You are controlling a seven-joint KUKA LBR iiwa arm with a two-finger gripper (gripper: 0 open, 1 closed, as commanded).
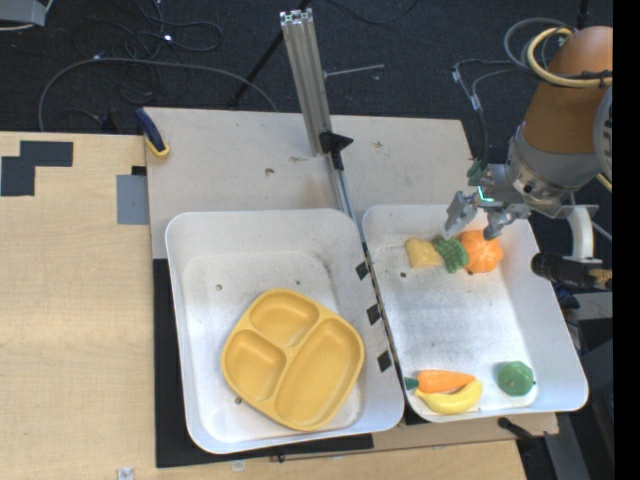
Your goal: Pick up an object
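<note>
Fruit and veg toys sit in the right bin, and the nearest candidates for picking are bunched at its far end: an orange, a green leafy piece touching it, and a pale yellow piece just beside that. The gripper hangs right over this cluster with its fingers spread apart and nothing between them.

From where I stand, the crowding is the worry. With three things pressed together, one finger could land on top of the green piece instead of sliding beside the orange, and the lot would just get shoved toward the bin wall. The orange is round and looks smooth, so a pinch off its middle may squirt it out sideways. It also lies close to the far rim, leaving little room for the outer finger.

At the near end a carrot lies across a banana, with a green ball near them. A yellow divided plate lies in the left bin.
</note>
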